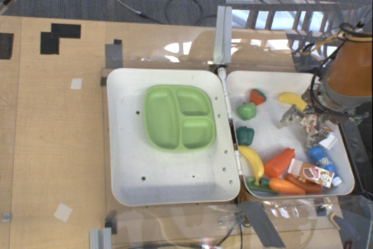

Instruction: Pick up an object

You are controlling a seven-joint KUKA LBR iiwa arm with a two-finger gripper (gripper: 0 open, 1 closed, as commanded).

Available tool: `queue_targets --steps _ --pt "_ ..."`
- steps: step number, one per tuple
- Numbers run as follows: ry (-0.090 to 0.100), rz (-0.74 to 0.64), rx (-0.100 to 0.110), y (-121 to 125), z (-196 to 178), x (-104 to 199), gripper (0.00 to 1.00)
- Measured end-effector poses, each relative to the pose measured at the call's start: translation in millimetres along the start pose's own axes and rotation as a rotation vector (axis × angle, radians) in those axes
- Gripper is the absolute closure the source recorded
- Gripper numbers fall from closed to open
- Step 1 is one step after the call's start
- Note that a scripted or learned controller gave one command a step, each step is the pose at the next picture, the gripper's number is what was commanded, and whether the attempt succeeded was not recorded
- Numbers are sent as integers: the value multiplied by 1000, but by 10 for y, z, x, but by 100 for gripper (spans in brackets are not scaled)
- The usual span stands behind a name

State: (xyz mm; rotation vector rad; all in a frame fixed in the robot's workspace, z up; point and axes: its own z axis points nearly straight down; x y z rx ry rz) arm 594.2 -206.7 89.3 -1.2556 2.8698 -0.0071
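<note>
- While the arm's orange band (349, 70) hangs over the right bin (265, 81), the gripper (304, 122) sits low in that bin's upper-right part, fingers pointing down toward the floor of the bin.
- Grip state: metal fingers look spread w/ nothing visible between them, so I read it as released, carrying nothing.
- No obj is named by the task, so any item in the right bin counts. Nearest candidate: small yellow banana (291, 100), just beside the gripper, up and to the view's left of it. Long axis runs roughly left-right in view, slightly tilted.
- Blue bottle (320, 154) w/ white cap lies just below the gripper toward the near edge; can't tell if it touches the fingers.
- Further off: red-orange pepper (257, 97), green apple (246, 111), dark green pepper (245, 136), all to the view's left, apart from the gripper.
- Near-edge pile: larger banana (252, 161), red bottle (280, 162), carrot (285, 186), juice carton (313, 172), packed touching one another, harder to isolate.
- Left bin (125, 143) holds a green divided tray (179, 118), well apart from the gripper.
- Judgement: short shift up-left puts the fingers over the small banana; closing across its short axis looks best. Risk: curved skin slipping out.
</note>
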Motion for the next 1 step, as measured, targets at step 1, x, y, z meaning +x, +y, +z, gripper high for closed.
queue_targets --steps 1 --pt "-4 -76 2 205 -1 -473 0"
